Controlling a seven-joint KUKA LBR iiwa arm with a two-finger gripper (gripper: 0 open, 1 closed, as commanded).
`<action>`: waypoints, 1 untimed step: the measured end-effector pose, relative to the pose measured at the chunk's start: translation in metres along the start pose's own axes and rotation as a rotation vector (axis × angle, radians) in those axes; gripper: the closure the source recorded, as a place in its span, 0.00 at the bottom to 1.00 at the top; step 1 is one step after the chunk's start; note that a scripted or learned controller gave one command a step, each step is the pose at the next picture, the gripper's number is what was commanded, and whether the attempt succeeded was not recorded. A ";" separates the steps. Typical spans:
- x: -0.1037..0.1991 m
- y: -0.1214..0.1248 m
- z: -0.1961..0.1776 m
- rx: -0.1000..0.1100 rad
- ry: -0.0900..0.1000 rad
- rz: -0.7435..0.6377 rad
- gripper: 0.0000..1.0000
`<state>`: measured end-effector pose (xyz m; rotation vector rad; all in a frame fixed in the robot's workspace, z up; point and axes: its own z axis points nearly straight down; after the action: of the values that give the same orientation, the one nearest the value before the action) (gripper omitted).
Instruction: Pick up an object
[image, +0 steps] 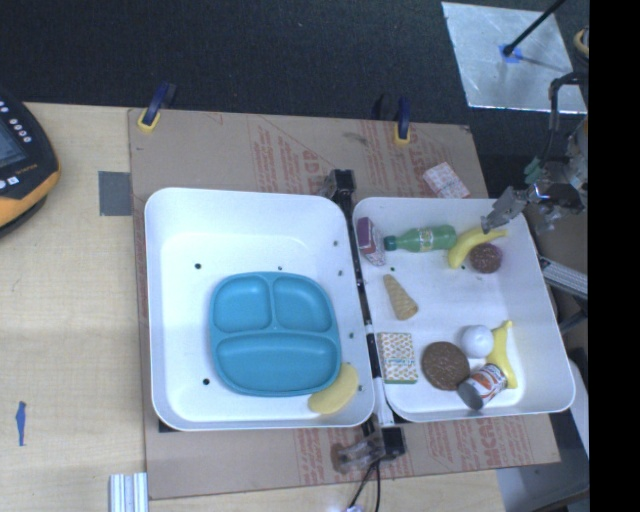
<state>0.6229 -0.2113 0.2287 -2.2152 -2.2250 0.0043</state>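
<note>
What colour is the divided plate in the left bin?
Light blue. The plate shows plainly in the camera view, lying in the left bin.

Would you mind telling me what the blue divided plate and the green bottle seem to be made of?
The blue divided plate looks like moulded plastic with a matte finish: even colour, soft rounded compartment ridges, only faint shine. The green bottle appears to be translucent plastic with a paler label, though it is too small to be sure.
</note>
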 end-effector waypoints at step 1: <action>0.001 -0.081 0.106 0.015 0.005 0.002 0.00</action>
<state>0.5416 -0.2111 0.1233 -2.2077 -2.2125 0.0144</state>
